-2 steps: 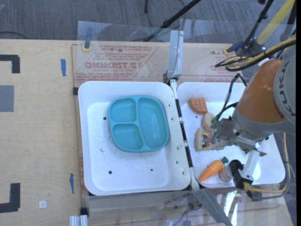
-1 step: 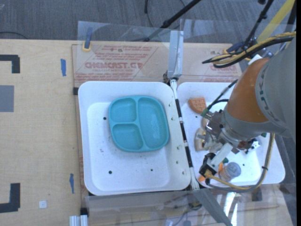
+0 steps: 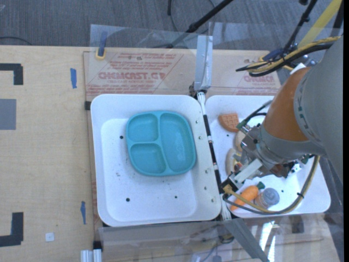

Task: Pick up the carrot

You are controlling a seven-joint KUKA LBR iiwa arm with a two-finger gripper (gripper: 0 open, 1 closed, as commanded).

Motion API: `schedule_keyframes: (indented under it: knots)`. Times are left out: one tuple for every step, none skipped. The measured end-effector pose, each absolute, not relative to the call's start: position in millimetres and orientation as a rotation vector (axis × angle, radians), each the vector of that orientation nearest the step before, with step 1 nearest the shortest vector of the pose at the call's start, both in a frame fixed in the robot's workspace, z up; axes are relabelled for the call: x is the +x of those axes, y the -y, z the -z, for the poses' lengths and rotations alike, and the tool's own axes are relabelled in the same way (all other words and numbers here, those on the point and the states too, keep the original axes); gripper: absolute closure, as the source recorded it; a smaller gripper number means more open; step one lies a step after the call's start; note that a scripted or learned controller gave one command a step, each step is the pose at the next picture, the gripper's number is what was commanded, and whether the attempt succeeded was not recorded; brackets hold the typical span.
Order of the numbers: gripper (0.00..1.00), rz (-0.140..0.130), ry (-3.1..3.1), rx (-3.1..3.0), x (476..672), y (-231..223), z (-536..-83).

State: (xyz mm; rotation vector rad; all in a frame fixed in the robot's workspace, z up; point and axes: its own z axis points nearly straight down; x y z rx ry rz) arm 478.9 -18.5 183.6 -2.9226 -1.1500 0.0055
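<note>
My gripper [image 3: 240, 179] hangs low over the right bin [image 3: 322, 198], how wide it stands I cannot tell, and the carrot [image 3: 246, 195] lies just beside it at about five o'clock, near the bin's front edge, its long axis running roughly eight-to-two.

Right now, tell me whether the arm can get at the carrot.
Probably yes. The arm hangs over the right bin, with its end effector just above the carrot at the bin's near left corner. The bin wall and a grey round item crowd it on either side.
</note>
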Motion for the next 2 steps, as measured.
schedule_keyframes:
  knots:
    - [1.00,-0.007,0.861,-3.020,482.5,30.8,-183.4]
    - [1.00,-0.006,0.325,-3.123,479.0,55.1,-183.6]
